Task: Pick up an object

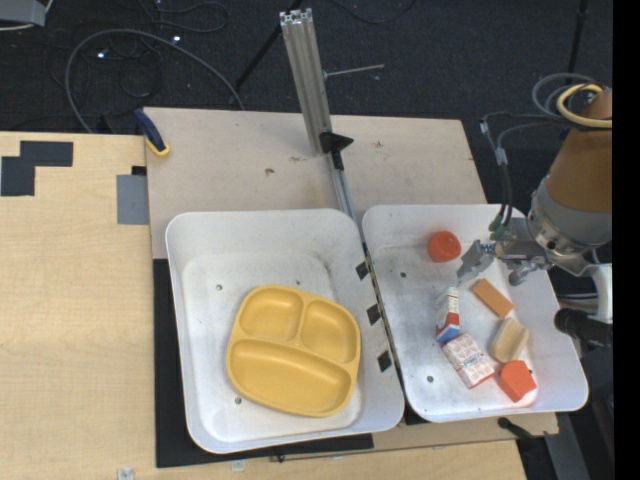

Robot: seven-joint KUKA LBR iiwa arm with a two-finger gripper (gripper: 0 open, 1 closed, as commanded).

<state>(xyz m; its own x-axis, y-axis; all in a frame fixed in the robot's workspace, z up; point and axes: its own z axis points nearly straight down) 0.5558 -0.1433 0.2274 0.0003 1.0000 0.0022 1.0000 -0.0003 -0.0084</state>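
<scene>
The right bin [410, 388] holds several small items. A red ball [444, 245] lies near its back. An orange-tan block [491, 297] sits to the right of a small white, red and blue carton [451, 318]. Near the front are a red and white box [468, 358], a beige oblong piece [508, 341] and a red-orange block [517, 379]. My gripper [498, 265] hangs over the bin's right back part, just above the orange-tan block and right of the red ball. It is open, with nothing between its fingers [473, 260].
The left bin [200, 268] holds a yellow divided plate [295, 349]. A metal post [310, 83] rises behind the bins. A blue and yellow tool [152, 134] lies at the bench's back left. The arm [585, 173] stands over the right bin's right edge.
</scene>
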